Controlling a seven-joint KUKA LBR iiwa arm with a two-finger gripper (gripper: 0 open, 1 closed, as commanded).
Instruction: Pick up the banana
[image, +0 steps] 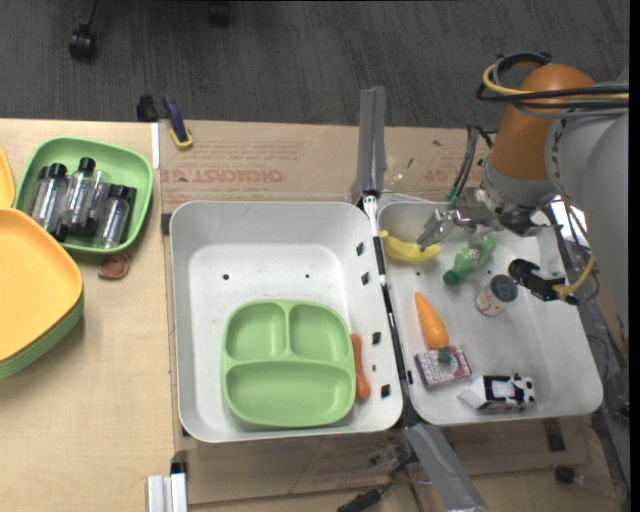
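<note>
Yellow banana (409, 247): laid at the upper left of the right bin (560, 385).
Gripper (436, 232): positioned beside it; finger state cannot be told.

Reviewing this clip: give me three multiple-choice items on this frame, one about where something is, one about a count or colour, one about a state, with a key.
1. Where does the banana lie?
A. In the right bin, at its upper left corner
B. On the green divided plate
C. On the bench outside the bins

2. How many compartments does the green divided plate have?
A. Two
B. Three
C. Five

3. What is the state of the banana?
A. Lifted clear of the bin
B. Lying on the bin floor, with the pincer just to its right
C. Resting on the carrot

Key: 1 A, it sits beside the wall between the bins. 2 B, two small sections above one large. 3 B, it rests flat on the white floor.
</note>
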